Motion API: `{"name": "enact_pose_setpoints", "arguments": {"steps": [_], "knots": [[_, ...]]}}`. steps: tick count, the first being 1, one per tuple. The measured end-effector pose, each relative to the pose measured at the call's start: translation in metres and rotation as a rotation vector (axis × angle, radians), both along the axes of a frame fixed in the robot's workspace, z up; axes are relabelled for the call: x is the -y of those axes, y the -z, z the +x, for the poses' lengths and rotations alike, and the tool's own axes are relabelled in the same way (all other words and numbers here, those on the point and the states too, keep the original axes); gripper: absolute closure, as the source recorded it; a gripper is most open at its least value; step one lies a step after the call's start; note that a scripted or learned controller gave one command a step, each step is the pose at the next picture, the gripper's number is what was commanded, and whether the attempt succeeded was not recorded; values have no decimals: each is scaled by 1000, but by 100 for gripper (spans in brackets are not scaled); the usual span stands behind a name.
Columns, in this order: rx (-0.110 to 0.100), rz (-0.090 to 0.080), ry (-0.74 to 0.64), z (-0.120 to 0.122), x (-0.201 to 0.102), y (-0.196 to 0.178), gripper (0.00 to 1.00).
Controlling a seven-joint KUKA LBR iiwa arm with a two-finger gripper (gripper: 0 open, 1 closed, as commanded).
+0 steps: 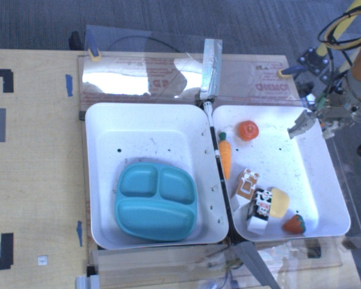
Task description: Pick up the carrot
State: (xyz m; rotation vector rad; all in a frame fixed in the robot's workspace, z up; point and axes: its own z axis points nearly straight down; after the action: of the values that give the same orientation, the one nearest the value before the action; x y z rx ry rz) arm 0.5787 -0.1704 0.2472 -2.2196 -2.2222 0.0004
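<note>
Camera view: one carrot (225, 157), two bins (96, 179).

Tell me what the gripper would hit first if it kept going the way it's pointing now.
Probably bare floor of the right bin. The gripper points down-left from the far right edge; the tomato lies further left, though depth is unclear.

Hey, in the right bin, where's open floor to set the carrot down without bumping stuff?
Right bin: bare floor runs from the tomato down the right side toward the strawberry. The lower left is crowded with the small cartons and yellow block; the carrot lies against the left wall.
</note>
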Motion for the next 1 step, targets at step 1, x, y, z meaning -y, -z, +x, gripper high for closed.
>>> {"name": "enact_pose_setpoints", "arguments": {"steps": [1], "knots": [[8,-1,29,-8,-55,159,0]]}}
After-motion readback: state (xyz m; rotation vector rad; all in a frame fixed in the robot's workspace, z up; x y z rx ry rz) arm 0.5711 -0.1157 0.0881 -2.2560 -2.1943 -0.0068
